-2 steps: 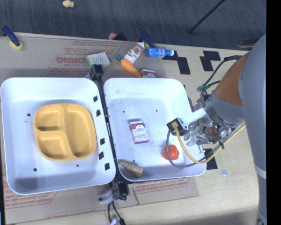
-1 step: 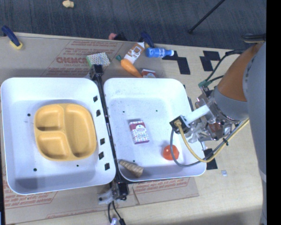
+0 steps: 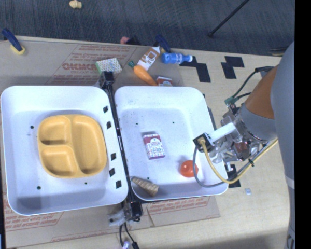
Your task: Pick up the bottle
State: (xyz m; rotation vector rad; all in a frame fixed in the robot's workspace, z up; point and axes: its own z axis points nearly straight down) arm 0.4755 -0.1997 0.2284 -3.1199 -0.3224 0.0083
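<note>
A small blue bottle (image 3: 174,58) lies on its side on the cardboard behind the right bin. Beside it lies a white bottle with an orange label (image 3: 149,58). My gripper (image 3: 211,148) hangs over the right bin's right wall (image 3: 211,119), far from both bottles, and a yellow cable loops under it. An orange-red ball (image 3: 187,168) rests on the bin floor just left of the gripper. Nothing shows held in the gripper.
The right bin also holds a red-and-white small box (image 3: 154,145) and a brown piece (image 3: 144,185) at its front edge. A yellow divided plate (image 3: 71,144) sits in the left bin. An orange carrot-like item (image 3: 144,75) and a green patterned packet (image 3: 108,65) lie behind the bins.
</note>
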